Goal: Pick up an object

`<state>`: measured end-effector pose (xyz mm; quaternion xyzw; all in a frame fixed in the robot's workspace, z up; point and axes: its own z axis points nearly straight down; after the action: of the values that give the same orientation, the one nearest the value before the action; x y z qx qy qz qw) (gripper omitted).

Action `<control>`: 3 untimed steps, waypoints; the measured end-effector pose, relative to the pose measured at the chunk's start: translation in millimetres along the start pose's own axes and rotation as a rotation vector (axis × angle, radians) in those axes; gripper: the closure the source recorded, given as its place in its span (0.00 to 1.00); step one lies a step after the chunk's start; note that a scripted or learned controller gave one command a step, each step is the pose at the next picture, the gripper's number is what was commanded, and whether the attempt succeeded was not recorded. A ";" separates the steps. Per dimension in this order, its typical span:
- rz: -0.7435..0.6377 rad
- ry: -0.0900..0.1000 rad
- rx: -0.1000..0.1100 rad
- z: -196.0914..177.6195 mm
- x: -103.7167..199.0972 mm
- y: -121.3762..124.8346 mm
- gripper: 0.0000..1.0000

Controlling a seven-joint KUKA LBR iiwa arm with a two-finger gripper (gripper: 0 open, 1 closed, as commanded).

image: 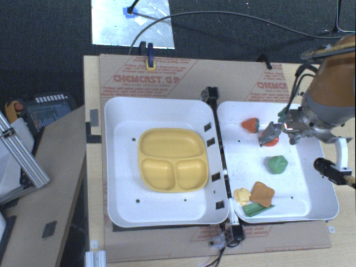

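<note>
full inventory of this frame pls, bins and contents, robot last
left bin: 1, white, left half of the bench
divided tray: 1, yellow, three compartments, middle of the left bin
right bin: 1, white, beside the left bin
red-orange piece: 1, upper left of the right bin
red piece: 1, just under the gripper, partly hidden
green round piece: 1, middle of the right bin
yellow piece: 1, lower left of the right bin
brown piece: 1, beside the yellow piece, overlapping the green flat piece
green flat piece: 1, at the bin's lower edge
gripper: 1, grey, low over the red piece
arm: 1, grey and orange, from the right
</note>
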<state>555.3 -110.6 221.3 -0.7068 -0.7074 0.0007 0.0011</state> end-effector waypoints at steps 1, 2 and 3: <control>0.000 0.000 0.000 42.5 -1.8 3.2 0.00; 0.000 0.000 0.000 84.4 -2.2 1.8 0.00; -0.001 -0.001 -0.005 71.3 -2.7 3.2 1.00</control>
<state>558.3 -113.3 150.0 -0.7065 -0.7077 -0.0007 -0.0013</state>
